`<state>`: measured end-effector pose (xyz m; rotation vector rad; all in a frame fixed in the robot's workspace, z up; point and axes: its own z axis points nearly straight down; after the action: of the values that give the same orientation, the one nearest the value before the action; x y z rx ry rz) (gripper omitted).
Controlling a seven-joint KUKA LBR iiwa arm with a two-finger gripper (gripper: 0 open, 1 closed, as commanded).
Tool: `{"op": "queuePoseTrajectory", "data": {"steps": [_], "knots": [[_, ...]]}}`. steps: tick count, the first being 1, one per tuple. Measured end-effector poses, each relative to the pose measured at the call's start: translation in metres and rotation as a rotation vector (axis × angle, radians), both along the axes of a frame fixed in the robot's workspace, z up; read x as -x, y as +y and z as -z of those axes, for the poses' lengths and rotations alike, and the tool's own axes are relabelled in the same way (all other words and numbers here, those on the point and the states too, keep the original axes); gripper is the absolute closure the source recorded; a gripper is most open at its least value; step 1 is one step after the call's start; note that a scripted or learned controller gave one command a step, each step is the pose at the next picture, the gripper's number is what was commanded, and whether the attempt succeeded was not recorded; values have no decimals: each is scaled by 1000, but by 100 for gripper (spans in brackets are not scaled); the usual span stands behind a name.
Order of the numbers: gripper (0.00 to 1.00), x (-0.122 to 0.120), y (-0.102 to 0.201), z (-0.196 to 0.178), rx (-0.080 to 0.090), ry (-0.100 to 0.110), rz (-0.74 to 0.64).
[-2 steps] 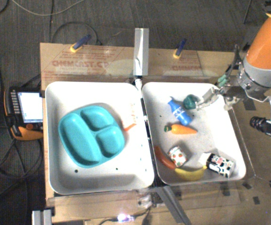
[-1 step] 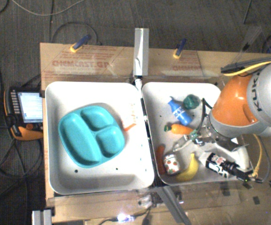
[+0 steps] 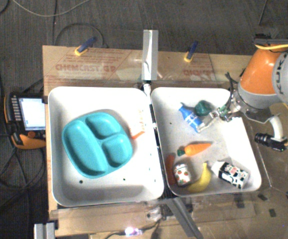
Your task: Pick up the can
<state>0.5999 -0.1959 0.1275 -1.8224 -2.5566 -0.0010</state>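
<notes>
The can (image 3: 182, 174) stands at the front of the right bin (image 3: 243, 133). It is small, with a white, red-marked label, and a banana (image 3: 202, 179) lies against its right side. My gripper (image 3: 216, 115) hangs over the back of that bin, right beside a blue-and-white packet (image 3: 189, 116) and a teal ball (image 3: 202, 107). The gripper is well behind the can and to its right, with an orange carrot (image 3: 198, 148) lying between them. Nothing can be seen held in the gripper.
A black-and-white carton (image 3: 232, 174) lies in the right bin's front right corner. The left bin (image 3: 59, 183) holds a teal divided plate (image 3: 99, 142) with a small orange piece (image 3: 137, 133) at its right rim. A handheld pendant (image 3: 25, 118) sits left of the bench.
</notes>
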Motion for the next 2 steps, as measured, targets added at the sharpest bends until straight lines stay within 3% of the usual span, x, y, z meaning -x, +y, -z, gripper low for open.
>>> {"op": "queuePoseTrajectory", "data": {"steps": [1,2], "knots": [[0,-54,-19,38,-8,0,110],[0,6,-21,28,-4,0,144]]}}
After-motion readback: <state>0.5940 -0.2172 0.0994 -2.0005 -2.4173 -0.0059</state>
